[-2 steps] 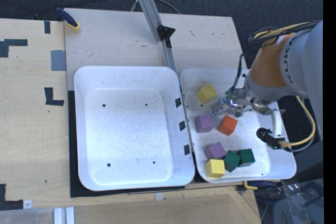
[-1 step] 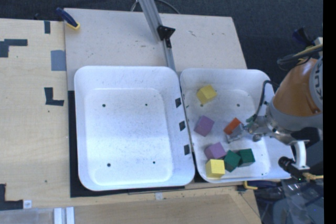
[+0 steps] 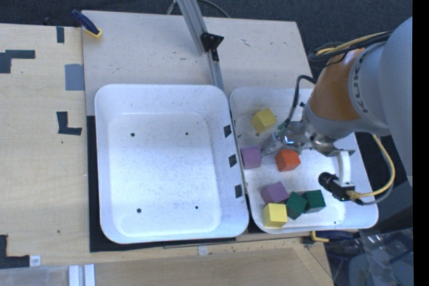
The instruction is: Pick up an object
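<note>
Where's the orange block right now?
The orange block sits in the right bin, mid-bin, just below the gripper, right of a purple block.

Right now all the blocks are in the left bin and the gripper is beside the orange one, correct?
Not quite: the camera view shows the blocks in the right bin, not the left. The gripper is indeed beside the orange block.

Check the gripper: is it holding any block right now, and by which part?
Cannot be told. The gripper sits low in the right bin, right beside the orange block, but the wrist hides the contact, so no grasp is visible.
</note>
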Robot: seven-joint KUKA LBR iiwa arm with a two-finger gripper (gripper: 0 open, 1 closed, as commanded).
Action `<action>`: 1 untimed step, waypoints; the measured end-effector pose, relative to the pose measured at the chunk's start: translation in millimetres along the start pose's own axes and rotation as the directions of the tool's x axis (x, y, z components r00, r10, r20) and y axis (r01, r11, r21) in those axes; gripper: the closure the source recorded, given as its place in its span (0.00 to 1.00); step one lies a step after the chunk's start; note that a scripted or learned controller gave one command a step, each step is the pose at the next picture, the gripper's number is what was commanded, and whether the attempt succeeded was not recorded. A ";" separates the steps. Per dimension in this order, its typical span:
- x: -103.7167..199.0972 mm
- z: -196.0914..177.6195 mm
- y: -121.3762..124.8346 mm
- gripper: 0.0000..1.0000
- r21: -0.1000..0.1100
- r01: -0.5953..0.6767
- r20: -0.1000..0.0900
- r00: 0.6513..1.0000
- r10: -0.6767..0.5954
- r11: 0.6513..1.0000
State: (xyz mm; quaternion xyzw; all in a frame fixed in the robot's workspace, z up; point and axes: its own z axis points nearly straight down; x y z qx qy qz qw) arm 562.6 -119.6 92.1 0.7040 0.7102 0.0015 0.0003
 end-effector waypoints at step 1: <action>-59.3 0.4 -70.0 0.00 0.009 -0.015 0.003 1.000 0.015 1.000</action>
